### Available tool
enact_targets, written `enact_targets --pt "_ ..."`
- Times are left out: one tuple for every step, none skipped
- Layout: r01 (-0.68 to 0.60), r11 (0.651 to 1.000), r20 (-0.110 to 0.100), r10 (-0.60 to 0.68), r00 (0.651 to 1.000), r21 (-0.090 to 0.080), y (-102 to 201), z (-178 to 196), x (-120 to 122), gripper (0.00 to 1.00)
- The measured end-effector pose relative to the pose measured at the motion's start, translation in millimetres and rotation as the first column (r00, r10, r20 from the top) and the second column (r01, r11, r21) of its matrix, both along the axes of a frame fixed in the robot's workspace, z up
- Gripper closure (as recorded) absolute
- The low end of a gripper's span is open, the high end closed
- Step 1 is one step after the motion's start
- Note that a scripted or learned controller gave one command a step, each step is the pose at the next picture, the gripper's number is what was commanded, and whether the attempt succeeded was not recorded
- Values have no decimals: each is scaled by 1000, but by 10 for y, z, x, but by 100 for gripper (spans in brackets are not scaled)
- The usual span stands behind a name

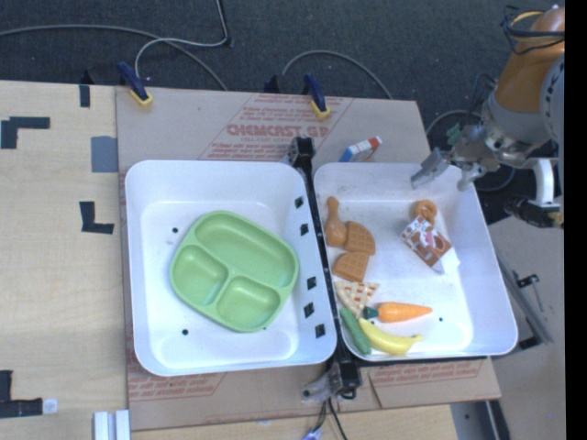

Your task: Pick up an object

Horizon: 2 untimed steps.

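Note:
My gripper point(448, 172) hangs over the back right corner of the right bin point(477, 246), its two grey fingers spread open with nothing between them. Below it in that bin lie a pretzel point(424, 212) and a red-and-white snack packet point(426, 242). Toward the bin's left side are a chicken drumstick point(336, 226), a brown bread piece point(359, 240), a croissant-like pastry point(350, 266) and a waffle slice point(358, 294). Near the front sit a carrot point(402, 313), a banana point(390, 339) and a green vegetable point(354, 330).
The left bin point(151, 246) holds a green divided plate point(234, 269). A small tube point(362, 148) lies on the cardboard behind the right bin. Blue-and-yellow clamps point(138, 87) grip the cardboard's back edge. Cables run across the dark floor behind.

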<state>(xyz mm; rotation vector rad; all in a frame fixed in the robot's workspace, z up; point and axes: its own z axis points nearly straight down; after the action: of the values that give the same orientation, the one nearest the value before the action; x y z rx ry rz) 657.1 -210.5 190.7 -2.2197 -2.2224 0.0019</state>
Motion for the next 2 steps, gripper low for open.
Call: enact_targets --pt "-2 1000 4 2 1000 -1 -124 -1035 -85 0" --pt "1 1000 5 0 1000 -2 132 -1036 -756 0"
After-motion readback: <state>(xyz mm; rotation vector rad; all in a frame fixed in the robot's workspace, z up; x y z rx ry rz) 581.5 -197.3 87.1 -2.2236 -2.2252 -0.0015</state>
